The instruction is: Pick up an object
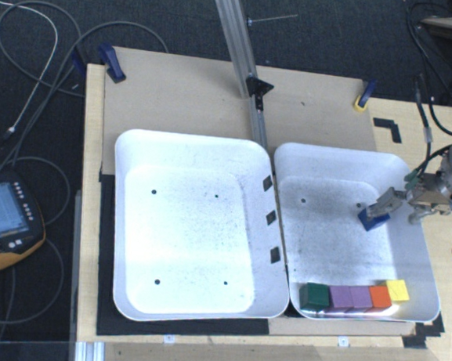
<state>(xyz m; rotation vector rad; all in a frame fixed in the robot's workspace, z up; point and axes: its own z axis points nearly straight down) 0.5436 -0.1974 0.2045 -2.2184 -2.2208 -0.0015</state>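
Small blue block (373,221) at the gripper (380,211), right bin (416,255)

No writing can be read — the pendant (0,223) screen shows only blur.

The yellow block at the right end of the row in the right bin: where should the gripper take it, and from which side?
Judging by its pose, come from above and grip the yellow block across its near and far faces. The orange block touches its left side, and the right bin's wall crowds its right.
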